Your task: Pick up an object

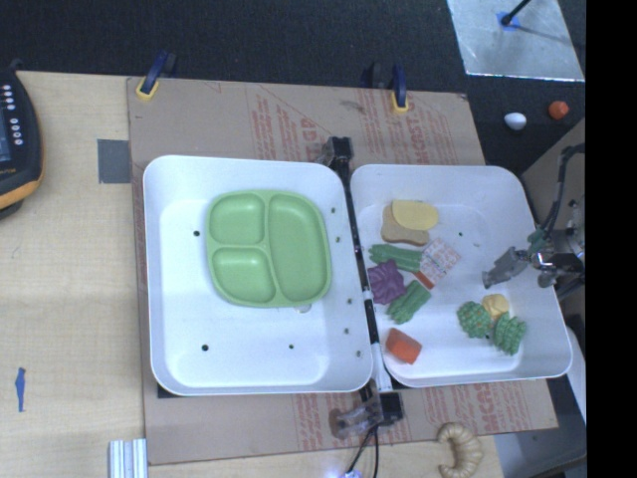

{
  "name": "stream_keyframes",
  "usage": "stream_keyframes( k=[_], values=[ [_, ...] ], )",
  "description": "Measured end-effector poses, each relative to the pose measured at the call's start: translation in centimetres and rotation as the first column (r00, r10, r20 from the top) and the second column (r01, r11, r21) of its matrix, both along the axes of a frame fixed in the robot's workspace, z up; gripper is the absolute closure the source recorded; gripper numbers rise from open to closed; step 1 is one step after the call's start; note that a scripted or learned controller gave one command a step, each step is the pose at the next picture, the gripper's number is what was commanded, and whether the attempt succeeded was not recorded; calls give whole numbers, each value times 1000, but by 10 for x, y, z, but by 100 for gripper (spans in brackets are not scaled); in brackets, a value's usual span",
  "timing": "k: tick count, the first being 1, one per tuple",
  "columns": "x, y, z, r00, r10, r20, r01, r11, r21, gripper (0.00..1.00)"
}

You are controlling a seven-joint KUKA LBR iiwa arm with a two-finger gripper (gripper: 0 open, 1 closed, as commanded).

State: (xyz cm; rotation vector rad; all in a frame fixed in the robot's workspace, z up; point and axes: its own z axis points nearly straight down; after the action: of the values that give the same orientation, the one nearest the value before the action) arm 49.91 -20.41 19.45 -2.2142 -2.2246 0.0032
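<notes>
The right bin [453, 182] holds several toy foods. A bread slice topped with yellow [408, 220] lies at the back, with a green pod [396, 257], a purple piece [386, 283] and another green piece [408, 302] below it. A patterned packet [439, 261] and an orange piece [402, 346] lie nearby. My gripper [506, 266] hangs at the bin's right side, just above a yellow piece [495, 305] and leafy green pieces [478, 319]. It is close to them, and I see nothing held in it.
The left bin [169, 347] carries a green divided plate [269, 247]. Clamps [398, 88] pin the cardboard sheet at the back. A black and yellow handset [15, 137] lies at the far left. A curled brown item [460, 448] rests in front of the right bin.
</notes>
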Motion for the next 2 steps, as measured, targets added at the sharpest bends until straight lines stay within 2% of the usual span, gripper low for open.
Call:
stream_keyframes(
  k=[1,2],
  values=[
    [58,78,-33,1000,9,3,-9,1000,0,0],
    [102,99,-101,1000,3,9,-3,1000,-5,0]
  ],
)
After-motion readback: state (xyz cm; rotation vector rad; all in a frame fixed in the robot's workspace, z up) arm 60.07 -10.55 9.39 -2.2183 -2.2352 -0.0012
